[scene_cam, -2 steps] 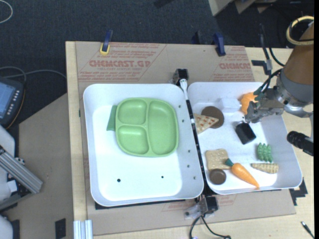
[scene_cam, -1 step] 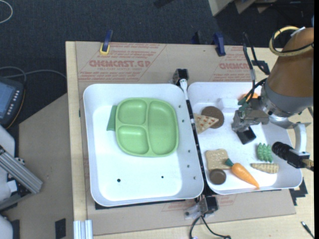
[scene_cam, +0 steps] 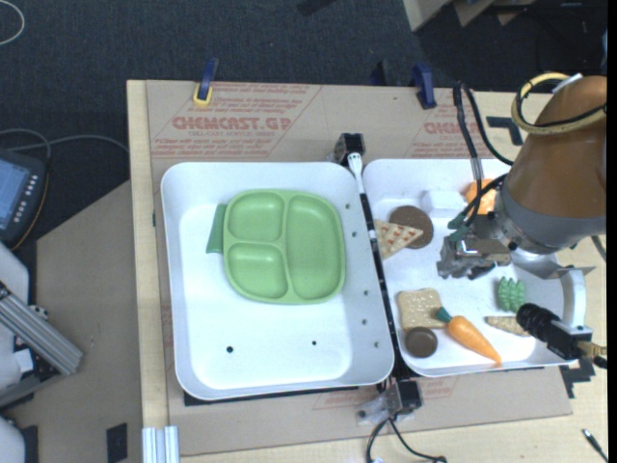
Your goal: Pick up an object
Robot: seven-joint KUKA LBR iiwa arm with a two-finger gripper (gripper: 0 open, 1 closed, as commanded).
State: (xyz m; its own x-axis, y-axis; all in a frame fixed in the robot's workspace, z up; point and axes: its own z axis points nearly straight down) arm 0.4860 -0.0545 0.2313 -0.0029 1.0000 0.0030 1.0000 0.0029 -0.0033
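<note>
My gripper (scene_cam: 467,258) hangs over the right bin (scene_cam: 424,176), low above its floor, and from this slanted look down I cannot tell whether it is spread or pressed together; nothing shows between its tips. I take the carrot (scene_cam: 469,337) as my landmark: it lies toward the near edge of the right bin, orange, its green top pointing up and to the left, and my gripper sits above it in the picture, apart from it. Just to the left of the carrot's green top rests a tan cracker (scene_cam: 418,306), and below that cracker, touching or nearly touching it, a small brown round cookie (scene_cam: 420,341). Up and to the left of the carrot, near the wall shared by the two bins, a pizza slice (scene_cam: 394,236) lies with a dark brown disc (scene_cam: 413,220) just beyond it, the two overlapping. To the right of the carrot stands a small green piece like a little tree (scene_cam: 510,291), and below that a pale cone-shaped bit (scene_cam: 505,324), partly hidden by a black part of my arm. Another orange thing (scene_cam: 479,195) peeks out far above the carrot, beside my wrist. Well to the left of the carrot, in the left bin (scene_cam: 183,287), a green divided plate (scene_cam: 285,245) lies flat.
</note>
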